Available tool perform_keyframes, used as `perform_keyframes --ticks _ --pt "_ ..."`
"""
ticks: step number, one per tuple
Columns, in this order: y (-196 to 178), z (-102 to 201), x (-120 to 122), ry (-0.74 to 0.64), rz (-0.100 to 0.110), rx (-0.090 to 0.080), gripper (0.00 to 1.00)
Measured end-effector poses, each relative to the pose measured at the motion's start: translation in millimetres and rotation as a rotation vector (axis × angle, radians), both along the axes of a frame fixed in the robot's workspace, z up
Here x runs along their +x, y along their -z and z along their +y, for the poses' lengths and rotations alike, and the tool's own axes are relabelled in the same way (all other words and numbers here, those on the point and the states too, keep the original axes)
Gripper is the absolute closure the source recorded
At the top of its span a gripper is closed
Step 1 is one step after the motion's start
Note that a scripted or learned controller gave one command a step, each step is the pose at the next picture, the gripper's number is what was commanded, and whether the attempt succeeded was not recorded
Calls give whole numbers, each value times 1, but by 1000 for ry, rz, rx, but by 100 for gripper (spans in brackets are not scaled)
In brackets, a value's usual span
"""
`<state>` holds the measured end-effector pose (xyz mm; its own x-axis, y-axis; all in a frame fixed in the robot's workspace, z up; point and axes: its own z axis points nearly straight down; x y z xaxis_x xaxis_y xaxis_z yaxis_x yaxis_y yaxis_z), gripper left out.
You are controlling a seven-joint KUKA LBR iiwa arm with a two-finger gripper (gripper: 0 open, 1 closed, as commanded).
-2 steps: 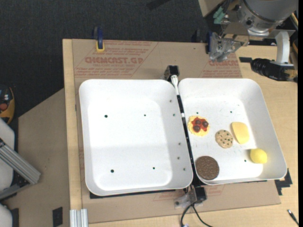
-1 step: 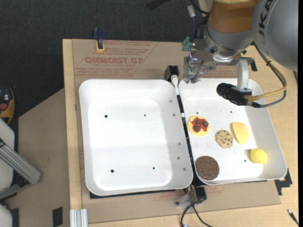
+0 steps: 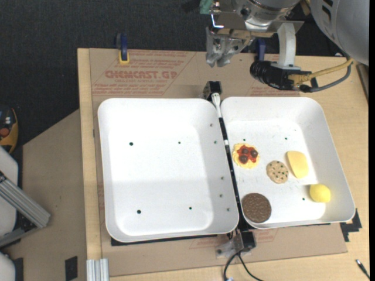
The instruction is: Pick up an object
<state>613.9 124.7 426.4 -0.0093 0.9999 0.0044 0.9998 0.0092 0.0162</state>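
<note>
In the right bin lie several small food items: a small pizza-like disc with red topping, a chocolate-chip cookie, a pale yellow wedge, a yellow ball and a dark brown round cookie. My gripper hangs high above the bench's far edge, behind the seam between the two bins. It is well away from every item, and nothing is between its fingers.
The left bin shows bare white floor with small dark dots. A black clamp joins the bins at the back. A blue clamp holds the cardboard sheet. Black and yellow cables hang behind the right bin.
</note>
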Motion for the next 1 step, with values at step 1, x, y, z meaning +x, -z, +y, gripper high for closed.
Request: perform_keyframes --ticks 1 --pt "145 48 20 5 26 -6 100"
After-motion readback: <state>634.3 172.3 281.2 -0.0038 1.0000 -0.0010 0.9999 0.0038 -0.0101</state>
